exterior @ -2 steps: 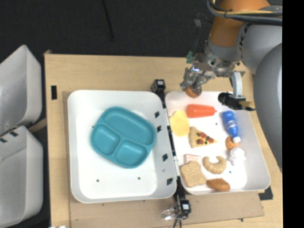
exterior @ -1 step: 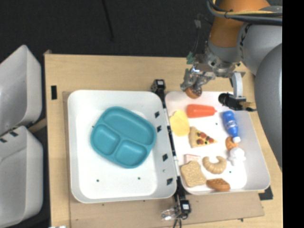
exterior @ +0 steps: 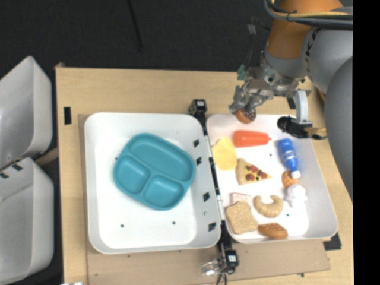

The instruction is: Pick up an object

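the bench point(exterior: 71, 94) carried two white bins side by side, their inner rims meeting along a clipped seam. the left bin point(exterior: 98, 218) held one teal divided plate point(exterior: 154, 171) near its middle, with bare white floor all around it, widest toward the near rim. the right bin point(exterior: 320, 215) was crowded: a carrot point(exterior: 251, 138) at the far end, a yellow piece point(exterior: 224, 154) beside the seam, a pizza slice point(exterior: 252, 173) in the middle, a blue bottle point(exterior: 287, 153) along the right side, a croissant point(exterior: 268, 205), a slice of bread point(exterior: 240, 217) and a brown pastry point(exterior: 273, 231) toward the near rim. little free floor remained between them.

the gripper point(exterior: 245, 108) hung over the far rim of the right bin, the arm point(exterior: 291, 37) rising behind it. a small brown round thing point(exterior: 244, 116) sat right at the fingertips, just beyond the carrot and apart from it. the fingers looked closed around it, with the thing showing between their tips.
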You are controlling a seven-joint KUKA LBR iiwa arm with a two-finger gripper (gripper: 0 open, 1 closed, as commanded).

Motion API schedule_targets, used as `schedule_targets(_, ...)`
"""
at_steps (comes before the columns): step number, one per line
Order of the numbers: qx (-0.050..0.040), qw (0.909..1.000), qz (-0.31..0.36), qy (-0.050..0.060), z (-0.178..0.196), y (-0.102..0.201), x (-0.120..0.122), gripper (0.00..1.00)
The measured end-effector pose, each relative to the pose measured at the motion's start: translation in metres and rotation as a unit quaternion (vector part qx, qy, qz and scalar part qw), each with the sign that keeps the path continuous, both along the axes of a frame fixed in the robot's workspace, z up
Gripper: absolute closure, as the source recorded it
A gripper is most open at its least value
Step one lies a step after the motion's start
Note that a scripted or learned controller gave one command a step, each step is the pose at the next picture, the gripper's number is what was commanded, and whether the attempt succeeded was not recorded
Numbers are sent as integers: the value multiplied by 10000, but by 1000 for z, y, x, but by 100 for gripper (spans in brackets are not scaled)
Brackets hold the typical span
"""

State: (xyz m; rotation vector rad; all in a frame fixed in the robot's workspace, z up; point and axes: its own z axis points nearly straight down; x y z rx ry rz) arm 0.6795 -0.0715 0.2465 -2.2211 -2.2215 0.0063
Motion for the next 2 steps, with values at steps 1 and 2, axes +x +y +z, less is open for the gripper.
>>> schedule_targets(1,6,10000,10,14,-15,8,-12,100)
schedule_targets(2,-2,10000,1,-6,-18,1,-5,100)
